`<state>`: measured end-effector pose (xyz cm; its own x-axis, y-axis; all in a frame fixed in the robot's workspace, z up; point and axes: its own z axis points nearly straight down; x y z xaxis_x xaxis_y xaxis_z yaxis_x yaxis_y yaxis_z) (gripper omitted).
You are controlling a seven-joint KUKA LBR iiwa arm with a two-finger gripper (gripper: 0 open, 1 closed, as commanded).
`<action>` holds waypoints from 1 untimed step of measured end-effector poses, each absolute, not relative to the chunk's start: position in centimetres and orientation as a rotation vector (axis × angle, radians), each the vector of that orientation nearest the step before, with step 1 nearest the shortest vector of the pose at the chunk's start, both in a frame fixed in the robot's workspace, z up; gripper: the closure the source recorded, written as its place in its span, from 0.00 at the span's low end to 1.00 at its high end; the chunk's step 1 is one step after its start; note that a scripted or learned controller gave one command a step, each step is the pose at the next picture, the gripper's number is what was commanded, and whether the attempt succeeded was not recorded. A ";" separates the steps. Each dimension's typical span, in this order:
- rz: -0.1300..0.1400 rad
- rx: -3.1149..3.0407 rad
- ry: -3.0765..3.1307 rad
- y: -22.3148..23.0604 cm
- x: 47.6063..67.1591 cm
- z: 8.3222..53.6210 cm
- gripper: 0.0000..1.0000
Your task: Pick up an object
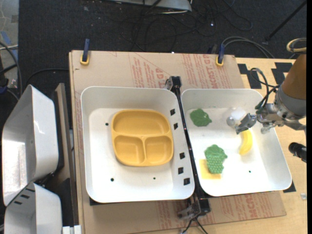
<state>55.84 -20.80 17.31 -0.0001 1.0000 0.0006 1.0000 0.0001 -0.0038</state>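
Observation:
In the right bin [273,174] lie a yellow banana [246,143], a flat green leaf-like piece [200,117], a green broccoli [215,159] resting on a yellow slab [209,173], and a small whitish object [235,115]. My gripper [254,127] hangs over the bin's right part, just above the banana's upper end and right of the whitish object. Its fingers stand apart, open, with nothing between them.
The left bin [97,179] holds a yellow three-compartment plate [143,136]. A black divider with clips [183,140] runs between the bins. The arm's orange band [298,79] is at the right edge. White containers [29,140] stand left of the bench.

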 end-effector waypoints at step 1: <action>0.003 -2.221 -2.218 -21.4 56.3 11.4 0.00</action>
